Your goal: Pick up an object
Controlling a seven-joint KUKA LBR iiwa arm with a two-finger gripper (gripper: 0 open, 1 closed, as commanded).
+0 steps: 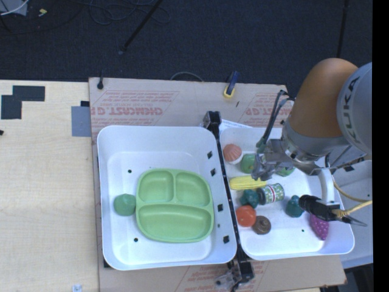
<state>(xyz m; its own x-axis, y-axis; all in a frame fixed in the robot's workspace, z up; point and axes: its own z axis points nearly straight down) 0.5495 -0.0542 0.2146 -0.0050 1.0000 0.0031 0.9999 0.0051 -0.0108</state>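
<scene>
The gripper (pixel 262 170) hangs low over the right-hand shallow white bin (pixel 298 252). From this slanted view I cannot tell how wide it stands, nor whether anything is caught in it.

Just below the gripper in the view lies a long yellow plastic toy (pixel 245 182), shaped like a banana or a corn cob. Its long axis runs across the view, nearly level. One end points at the gripper and reaches just beneath it. The other end points away toward the view's left, at the black divider (pixel 220 181) between the bins. Whether the toy and the gripper touch cannot be told.

Just beside the gripper on the view's left sits a round green ball (pixel 248 162), and past that, up and left, a round salmon-pink toy (pixel 232 153). Below the gripper, on the far side of the yellow toy, a small bottle with a green-and-white label (pixel 271 193) lies on its side, with a dark teal lump (pixel 250 198) against its left end. Further down are an orange-red ball (pixel 245 215) and a brown ring-shaped doughnut toy (pixel 262 225), close together. Down and to the right of the gripper stand a small teal toy (pixel 294 206) and a magenta toy (pixel 318 227).

Well apart from the gripper, in the left-hand white bin (pixel 112 163), lies a pale green divided plastic plate (pixel 174 205), with a dull green ball (pixel 124 204) just beside its left edge.
</scene>
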